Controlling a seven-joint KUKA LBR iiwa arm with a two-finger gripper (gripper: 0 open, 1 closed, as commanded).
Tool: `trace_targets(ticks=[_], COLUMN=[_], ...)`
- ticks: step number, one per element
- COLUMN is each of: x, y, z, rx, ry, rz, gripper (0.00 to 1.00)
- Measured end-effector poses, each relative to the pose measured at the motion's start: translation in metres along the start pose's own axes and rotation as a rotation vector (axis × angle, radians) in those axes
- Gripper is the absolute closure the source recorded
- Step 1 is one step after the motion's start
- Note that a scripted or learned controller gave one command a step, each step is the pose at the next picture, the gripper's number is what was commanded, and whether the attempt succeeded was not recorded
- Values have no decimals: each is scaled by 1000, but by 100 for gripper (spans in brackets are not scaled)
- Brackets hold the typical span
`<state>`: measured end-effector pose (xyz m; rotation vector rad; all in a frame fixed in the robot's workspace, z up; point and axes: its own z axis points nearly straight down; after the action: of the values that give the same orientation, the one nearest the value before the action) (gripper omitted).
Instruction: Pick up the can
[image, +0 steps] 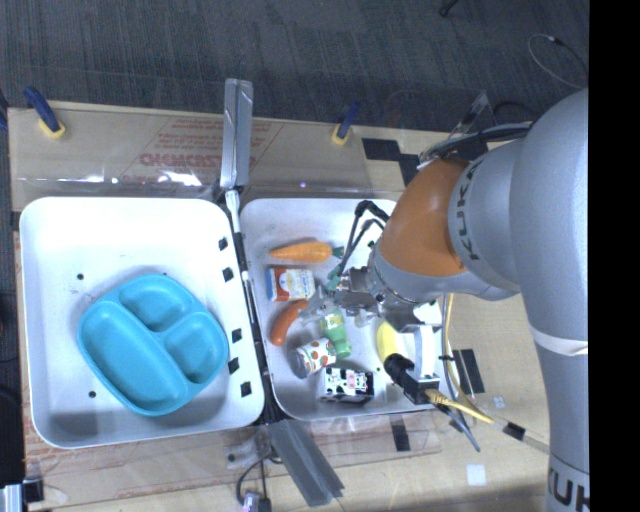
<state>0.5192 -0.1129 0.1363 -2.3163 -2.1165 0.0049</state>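
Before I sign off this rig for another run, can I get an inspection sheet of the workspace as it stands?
Surface: two shallow white bins, left bin and right bin, on a brown bench.
Job's things: small can with a red and white label, lying in the right bin.
Clutter: blue three-compartment plastic tray in the left bin; orange carrot, black-and-white box, yellow banana, green bottle in the right.
Grippers: gripper low over the right bin; state unclear.
Cables: black cable by the wrist.
Surroundings: dark carpet; blue clamps.
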Motion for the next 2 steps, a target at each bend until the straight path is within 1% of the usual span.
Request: trace_targets(ticks=[1,2], x=[64,51], y=[-49,-48], z=[-55,-209], rx=[0,-6], ry=[1,-4], rz=[-154,-676], gripper=[0,0])
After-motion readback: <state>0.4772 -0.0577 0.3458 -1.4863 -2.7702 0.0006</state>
